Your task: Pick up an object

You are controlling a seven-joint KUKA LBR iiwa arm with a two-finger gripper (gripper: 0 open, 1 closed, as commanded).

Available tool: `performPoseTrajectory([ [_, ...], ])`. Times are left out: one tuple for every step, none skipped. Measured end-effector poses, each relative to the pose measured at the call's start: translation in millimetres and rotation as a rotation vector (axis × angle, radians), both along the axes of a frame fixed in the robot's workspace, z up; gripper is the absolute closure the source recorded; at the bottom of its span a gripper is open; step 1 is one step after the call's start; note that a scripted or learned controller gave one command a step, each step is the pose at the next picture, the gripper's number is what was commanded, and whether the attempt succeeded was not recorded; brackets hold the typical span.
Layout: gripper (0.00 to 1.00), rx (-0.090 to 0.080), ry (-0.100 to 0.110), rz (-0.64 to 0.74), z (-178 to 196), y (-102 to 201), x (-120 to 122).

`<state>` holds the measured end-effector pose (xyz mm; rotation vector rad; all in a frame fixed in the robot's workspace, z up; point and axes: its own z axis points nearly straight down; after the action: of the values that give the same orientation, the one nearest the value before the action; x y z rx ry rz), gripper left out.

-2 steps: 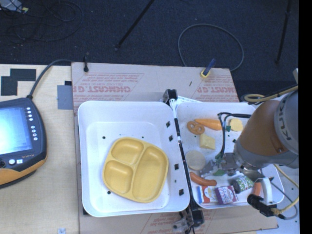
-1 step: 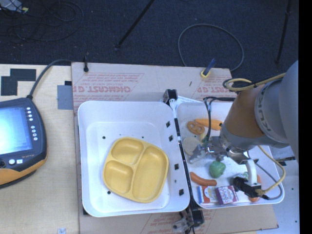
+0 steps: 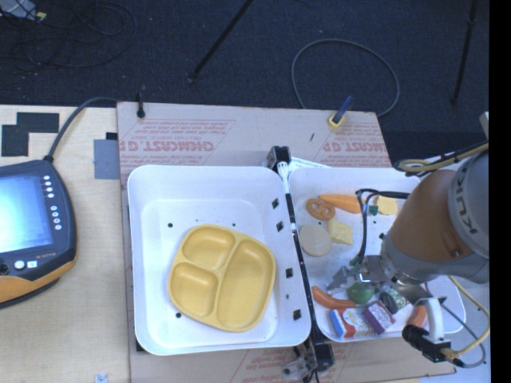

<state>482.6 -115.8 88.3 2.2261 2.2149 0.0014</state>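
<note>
So my pincer (image 3: 361, 282) is down in the right bin (image 3: 455, 325), right over the toy pile. Honestly can't tell how it's set from up here, my own wrist blocks it. A green ball (image 3: 359, 294) sits right under it, a red sausage (image 3: 331, 299) just to its left, a pretzel (image 3: 320, 209) farther up. The yellow tray (image 3: 222, 276) is well off in the left bin (image 3: 152, 214).

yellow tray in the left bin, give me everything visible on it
The yellow tray is a rounded, matte, plastic-looking plate with three compartments: two smaller ones on its left side, one long one on its right. All three look bare. It lies flat and rotated askew on the floor of the left bin, roughly central, apart from the walls. Nothing rests on it, and the arm is over the other bin.
</note>
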Motion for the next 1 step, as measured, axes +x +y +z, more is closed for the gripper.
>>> performPoseTrajectory([
  [1.0,0.006,0.005,0.001,9.3,1.3,1.5],
])
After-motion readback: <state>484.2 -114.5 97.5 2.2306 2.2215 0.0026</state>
